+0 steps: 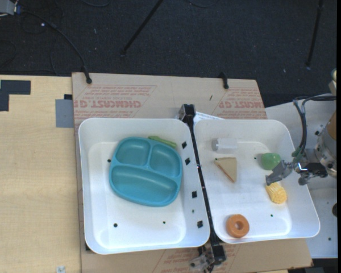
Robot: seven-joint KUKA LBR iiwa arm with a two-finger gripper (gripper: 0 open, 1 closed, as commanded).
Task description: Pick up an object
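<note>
The right bin (298, 223) holds several small items: a green rounded piece (269, 161), a yellow corn cob (278, 194), a tan wedge (228, 168), an orange ring (237, 225) and a pale whitish piece (224, 145). My gripper (290, 175) hangs over the bin's right side, just right of the green piece and above the corn cob. Its two fingers stand apart, one dark fingertip (274, 177) pointing down-left toward the corn. Nothing is between them.
The left bin (96, 232) holds a teal divided plate (146, 170) with a green item (162, 141) peeking out behind it. A black divider (196, 178) separates the bins. Cardboard lies beneath, and a wooden bench top (28, 186) extends to the left.
</note>
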